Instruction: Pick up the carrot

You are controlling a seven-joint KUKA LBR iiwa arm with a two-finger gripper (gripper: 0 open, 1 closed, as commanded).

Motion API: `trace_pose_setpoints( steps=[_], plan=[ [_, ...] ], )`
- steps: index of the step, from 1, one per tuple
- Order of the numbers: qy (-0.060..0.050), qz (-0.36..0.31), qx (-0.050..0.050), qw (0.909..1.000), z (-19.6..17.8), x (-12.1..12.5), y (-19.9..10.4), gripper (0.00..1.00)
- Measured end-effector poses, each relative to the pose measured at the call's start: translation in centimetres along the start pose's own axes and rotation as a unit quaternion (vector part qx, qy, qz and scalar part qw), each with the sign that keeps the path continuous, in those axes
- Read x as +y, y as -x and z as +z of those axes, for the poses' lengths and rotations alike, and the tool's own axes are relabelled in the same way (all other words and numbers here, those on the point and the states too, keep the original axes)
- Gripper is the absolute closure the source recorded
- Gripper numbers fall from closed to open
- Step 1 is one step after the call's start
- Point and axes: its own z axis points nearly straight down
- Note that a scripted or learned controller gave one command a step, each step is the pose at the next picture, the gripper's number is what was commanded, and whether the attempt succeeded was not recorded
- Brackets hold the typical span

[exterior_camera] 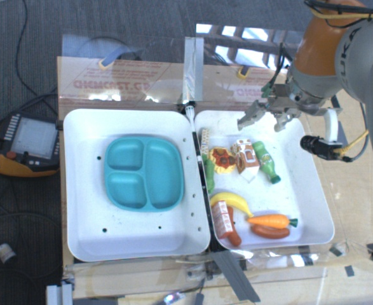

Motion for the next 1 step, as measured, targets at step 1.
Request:
trace_pose_setpoints(
  steps=[1],
  plan=[
    [-0.001, 0.081, 0.0, 0.9967, 9.13, -7.2, -1.18, 0.0]
  ],
)
